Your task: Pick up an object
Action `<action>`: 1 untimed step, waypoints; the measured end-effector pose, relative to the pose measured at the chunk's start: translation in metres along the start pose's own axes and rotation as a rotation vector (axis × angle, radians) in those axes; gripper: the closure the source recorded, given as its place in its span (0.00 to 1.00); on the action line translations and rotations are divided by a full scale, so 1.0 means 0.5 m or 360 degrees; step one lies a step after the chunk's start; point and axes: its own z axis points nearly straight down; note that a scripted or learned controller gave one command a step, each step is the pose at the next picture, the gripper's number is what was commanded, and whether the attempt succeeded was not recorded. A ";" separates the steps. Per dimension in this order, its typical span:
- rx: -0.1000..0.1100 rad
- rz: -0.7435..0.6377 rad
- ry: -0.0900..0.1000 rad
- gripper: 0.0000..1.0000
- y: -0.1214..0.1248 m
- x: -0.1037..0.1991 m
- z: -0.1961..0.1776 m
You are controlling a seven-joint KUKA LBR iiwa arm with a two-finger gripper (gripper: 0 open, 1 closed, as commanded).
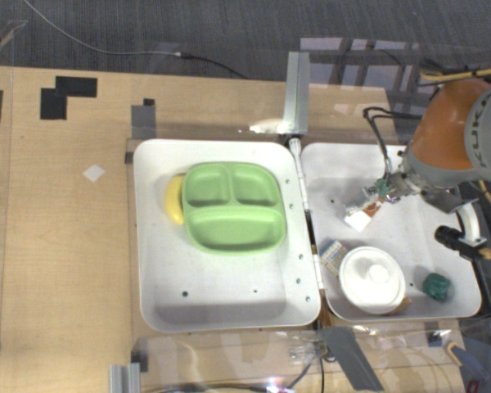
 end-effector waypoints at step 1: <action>0.0058 -0.0081 0.0056 0.00 0.035 -0.126 0.047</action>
